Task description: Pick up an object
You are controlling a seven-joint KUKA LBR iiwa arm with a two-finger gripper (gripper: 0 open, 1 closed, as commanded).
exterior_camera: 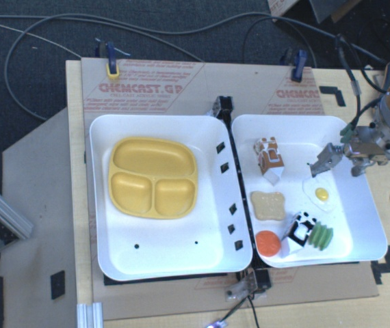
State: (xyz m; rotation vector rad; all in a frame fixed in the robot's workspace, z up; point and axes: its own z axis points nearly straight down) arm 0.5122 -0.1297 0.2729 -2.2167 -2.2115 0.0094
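Five small toys are lying in the right bin (359,183): fried egg (321,195), toast (268,205), tomato (268,242), carton (270,157), green-black piece (311,232). The gripper (320,167) is hovering above the egg, fingers spread, empty. One yellow tray (154,176) is sitting in the left bin (113,251).

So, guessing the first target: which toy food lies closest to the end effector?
The fried egg, just below the end effector; the others lie farther left.
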